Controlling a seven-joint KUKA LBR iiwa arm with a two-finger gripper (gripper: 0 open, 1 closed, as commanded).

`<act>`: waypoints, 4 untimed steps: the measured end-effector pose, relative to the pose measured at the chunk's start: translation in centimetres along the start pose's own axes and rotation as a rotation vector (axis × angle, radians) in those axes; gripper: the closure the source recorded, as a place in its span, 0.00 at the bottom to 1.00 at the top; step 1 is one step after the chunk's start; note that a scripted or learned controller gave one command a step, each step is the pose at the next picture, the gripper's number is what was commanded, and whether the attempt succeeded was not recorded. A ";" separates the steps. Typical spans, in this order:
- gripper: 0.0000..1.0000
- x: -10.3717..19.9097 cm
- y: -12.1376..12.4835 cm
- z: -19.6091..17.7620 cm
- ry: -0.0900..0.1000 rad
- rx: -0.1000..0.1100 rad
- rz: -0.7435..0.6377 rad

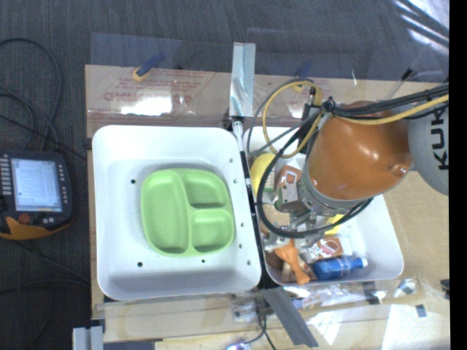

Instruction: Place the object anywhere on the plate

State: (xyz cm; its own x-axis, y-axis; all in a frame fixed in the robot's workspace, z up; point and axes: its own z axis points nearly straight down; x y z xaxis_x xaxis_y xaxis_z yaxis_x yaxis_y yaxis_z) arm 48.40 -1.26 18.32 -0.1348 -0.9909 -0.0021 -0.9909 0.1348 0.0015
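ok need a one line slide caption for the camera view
KUKA arm reaching into the cluttered right bin while the green divided plate waits in the left bin.

Two shallow white bins, the left bin (pixel 109 195) and the right bin (pixel 387 246), are borne side by side on the brown table (pixel 109 82) at mid-frame.
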 end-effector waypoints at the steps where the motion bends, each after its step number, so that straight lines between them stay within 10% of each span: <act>1: 1.00 -3.3 -4.5 -1.3 -0.003 0.002 0.331; 2: 1.00 -6.1 0.9 -2.3 -0.001 0.001 0.342; 3: 1.00 -11.4 -9.6 0.1 -0.001 0.000 0.293; 4: 0.00 -11.4 -9.6 -0.1 -0.002 0.002 0.293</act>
